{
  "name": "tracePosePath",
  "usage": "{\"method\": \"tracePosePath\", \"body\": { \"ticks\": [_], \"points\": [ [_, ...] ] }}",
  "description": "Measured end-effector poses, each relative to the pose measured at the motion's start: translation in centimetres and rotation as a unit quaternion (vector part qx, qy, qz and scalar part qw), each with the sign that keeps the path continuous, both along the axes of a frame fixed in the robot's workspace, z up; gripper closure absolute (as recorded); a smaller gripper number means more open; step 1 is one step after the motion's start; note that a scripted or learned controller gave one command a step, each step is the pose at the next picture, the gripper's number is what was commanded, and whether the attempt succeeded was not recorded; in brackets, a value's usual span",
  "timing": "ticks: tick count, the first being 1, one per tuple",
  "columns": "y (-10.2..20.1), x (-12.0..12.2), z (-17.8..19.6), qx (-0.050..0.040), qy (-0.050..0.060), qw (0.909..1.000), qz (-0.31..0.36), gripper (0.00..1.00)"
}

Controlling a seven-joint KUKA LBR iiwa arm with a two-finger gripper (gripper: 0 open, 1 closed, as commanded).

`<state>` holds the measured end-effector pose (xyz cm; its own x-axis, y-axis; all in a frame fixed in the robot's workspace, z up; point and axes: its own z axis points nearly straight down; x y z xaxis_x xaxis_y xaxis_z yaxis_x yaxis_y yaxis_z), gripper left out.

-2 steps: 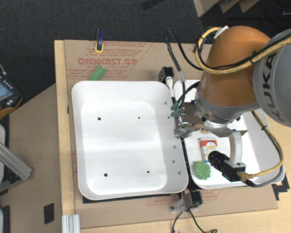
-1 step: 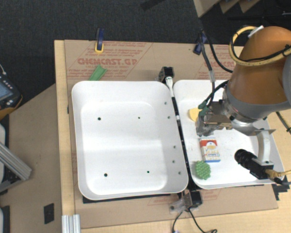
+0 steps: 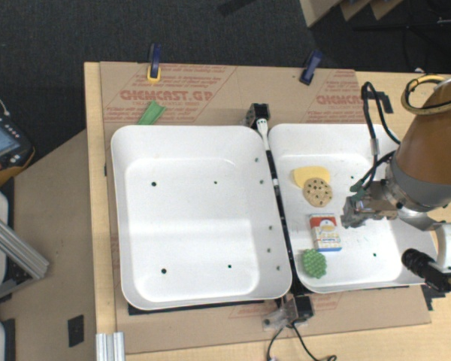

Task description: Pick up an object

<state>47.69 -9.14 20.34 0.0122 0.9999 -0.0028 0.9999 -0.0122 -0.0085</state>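
The gripper [image 3: 358,210] hangs low over the right bin [image 3: 376,138], near its right edge; how far its fingers part cannot be told. 4 objects lie along that bin's left side (none visibly held): yellow piece [image 3: 310,175], cookie [image 3: 317,193], small carton [image 3: 326,232], green toy [image 3: 313,263].

Two blue clamps [image 3: 154,57] on cardboard sheet [image 3: 210,89], green strip [image 3: 151,113], dark carpet [image 3: 75,21]
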Motion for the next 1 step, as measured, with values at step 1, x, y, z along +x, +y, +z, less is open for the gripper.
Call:
{"method": "tracePosePath", "body": {
  "ticks": [1],
  "points": [
    [3.84,4.86,8.21,0.0008,-0.01,0.9999,0.009,1.0]
  ]
}}
